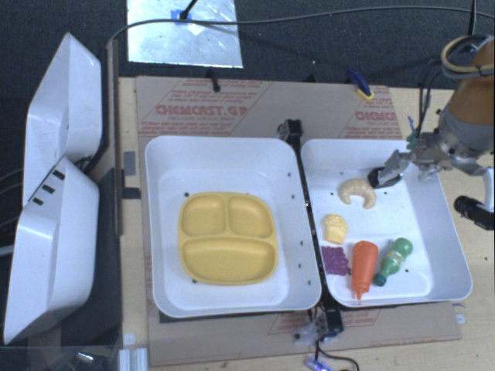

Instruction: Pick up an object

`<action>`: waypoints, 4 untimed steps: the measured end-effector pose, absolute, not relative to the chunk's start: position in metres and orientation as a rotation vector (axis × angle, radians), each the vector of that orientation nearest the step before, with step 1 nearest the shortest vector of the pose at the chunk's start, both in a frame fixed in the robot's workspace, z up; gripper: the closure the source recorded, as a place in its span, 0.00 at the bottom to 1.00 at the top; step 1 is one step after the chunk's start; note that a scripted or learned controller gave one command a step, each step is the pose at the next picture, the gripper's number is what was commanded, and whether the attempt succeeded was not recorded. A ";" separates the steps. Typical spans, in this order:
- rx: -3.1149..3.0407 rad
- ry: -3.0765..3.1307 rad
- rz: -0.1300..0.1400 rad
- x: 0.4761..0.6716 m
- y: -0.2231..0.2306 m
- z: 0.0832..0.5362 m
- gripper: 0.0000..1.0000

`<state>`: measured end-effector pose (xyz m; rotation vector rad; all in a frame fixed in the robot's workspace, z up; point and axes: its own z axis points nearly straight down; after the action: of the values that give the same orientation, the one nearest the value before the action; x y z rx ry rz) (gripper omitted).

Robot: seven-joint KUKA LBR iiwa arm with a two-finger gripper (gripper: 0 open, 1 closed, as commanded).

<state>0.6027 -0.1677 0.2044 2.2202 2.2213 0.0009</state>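
- Two shallow white bins sit side by side on the bench: the left bin (158, 207) and the right bin (441, 230), their inner walls nearly touching.
- My arm (472, 122) comes in from the right, its orange band above the wrist over the far right corner of the right bin.
- My claw (384, 178) hangs low in the far part of the right bin, tilted down and to the left.
- From this slant I cannot tell whether the claw is spread or closed, and I see nothing clearly in it.
- Just to the left of the claw tip lies a croissant (358, 192), pale and curved, its ends pointing toward the near side; the tip looks to be right at its far right end, though I cannot tell if they touch.
- Nearer than the croissant sits a small yellow piece (336, 227), close to the bin's left wall.
- Nearer again lies a purple bunch of grapes (335, 260), just beside an orange carrot (363, 267) lying lengthwise, tip toward the near wall.
- Right of the carrot lies a green bottle (393, 259), slanted, its cap end close to the carrot.
- One yellow divided plate (228, 236) lies in the left bin, flat, with three compartments.
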 end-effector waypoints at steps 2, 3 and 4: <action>2.220 2.219 0.003 0.613 -0.156 0.286 0.00; 2.223 2.217 0.001 0.596 -0.190 0.315 0.00; 2.221 2.222 0.000 0.597 -0.188 0.314 0.00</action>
<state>0.5969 -0.1878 0.3137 2.2208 2.2218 0.0004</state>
